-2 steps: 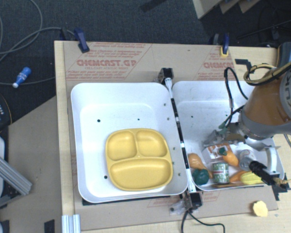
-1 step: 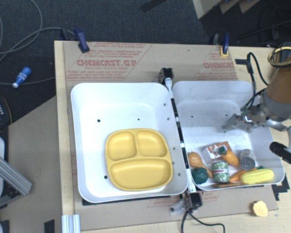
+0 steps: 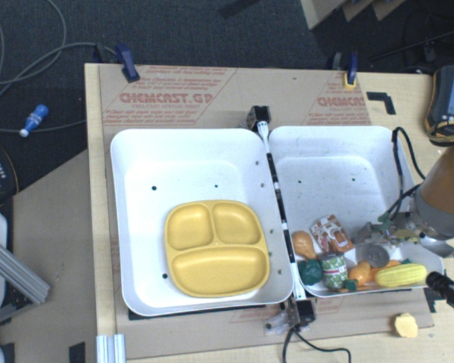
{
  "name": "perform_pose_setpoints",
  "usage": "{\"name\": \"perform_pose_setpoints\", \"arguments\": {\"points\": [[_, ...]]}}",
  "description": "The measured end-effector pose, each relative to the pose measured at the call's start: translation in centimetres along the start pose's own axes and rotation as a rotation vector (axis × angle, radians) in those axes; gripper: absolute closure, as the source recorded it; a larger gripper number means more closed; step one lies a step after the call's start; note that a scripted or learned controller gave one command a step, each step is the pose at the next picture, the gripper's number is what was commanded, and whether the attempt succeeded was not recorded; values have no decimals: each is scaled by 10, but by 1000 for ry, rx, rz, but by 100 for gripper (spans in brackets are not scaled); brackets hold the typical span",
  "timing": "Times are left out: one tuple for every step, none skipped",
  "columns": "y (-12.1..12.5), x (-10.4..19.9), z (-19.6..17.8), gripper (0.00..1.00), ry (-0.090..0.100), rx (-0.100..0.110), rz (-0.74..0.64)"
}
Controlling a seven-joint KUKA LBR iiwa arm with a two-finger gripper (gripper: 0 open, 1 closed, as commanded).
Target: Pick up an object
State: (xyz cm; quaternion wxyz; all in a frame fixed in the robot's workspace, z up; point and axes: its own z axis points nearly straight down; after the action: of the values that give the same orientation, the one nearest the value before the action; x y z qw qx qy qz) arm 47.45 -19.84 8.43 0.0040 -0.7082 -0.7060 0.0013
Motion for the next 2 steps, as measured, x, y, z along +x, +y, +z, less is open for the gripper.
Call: {"name": "perform_pose_setpoints", "arguments": {"points": [[107, -24, -114, 0, -13, -28, -8], [74, 81, -202, 0, -3, -18, -14]]}}
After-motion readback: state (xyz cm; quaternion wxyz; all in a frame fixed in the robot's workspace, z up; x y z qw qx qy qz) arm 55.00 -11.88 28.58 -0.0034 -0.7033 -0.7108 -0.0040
